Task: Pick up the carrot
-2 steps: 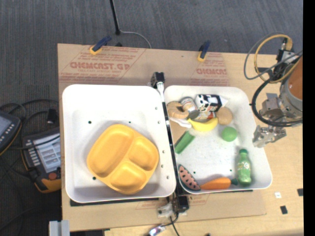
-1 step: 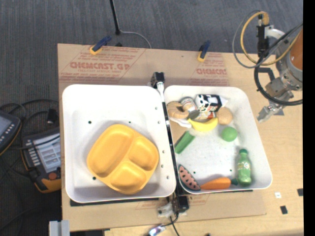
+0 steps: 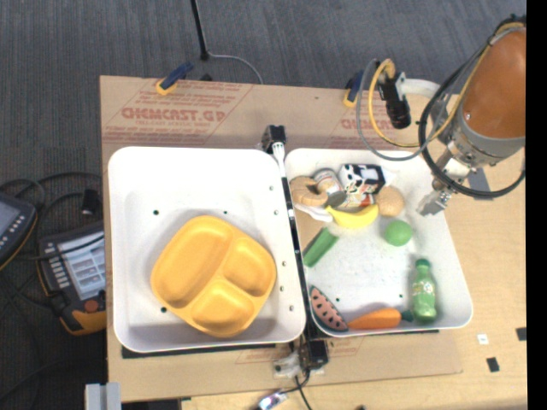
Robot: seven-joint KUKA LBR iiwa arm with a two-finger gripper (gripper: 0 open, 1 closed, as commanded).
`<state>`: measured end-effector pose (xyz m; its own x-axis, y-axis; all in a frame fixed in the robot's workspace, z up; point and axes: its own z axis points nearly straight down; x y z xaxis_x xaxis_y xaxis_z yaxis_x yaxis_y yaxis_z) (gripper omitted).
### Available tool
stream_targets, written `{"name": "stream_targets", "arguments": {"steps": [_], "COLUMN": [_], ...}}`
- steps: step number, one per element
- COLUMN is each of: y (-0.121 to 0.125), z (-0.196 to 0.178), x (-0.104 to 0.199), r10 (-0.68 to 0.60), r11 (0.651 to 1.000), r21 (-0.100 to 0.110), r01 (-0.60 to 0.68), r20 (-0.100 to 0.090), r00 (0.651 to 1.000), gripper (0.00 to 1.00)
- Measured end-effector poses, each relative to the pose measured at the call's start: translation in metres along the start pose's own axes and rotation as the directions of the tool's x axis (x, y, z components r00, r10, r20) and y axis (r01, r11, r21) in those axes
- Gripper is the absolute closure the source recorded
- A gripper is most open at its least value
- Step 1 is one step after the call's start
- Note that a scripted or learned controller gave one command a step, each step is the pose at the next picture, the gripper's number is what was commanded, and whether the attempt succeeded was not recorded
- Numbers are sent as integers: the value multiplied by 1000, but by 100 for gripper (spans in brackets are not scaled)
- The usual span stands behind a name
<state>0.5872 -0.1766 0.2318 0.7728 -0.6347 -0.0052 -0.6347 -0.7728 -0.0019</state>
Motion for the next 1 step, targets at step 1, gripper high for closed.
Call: {"name": "stream_targets", "arguments": {"steps": [1], "y": [45], "z": [-157], "x": [3], "r10": [22], "r11": [1000], "r21": [2], "r01": [-22], "r20": [-4], "r00": [1000], "gripper": [100]}}
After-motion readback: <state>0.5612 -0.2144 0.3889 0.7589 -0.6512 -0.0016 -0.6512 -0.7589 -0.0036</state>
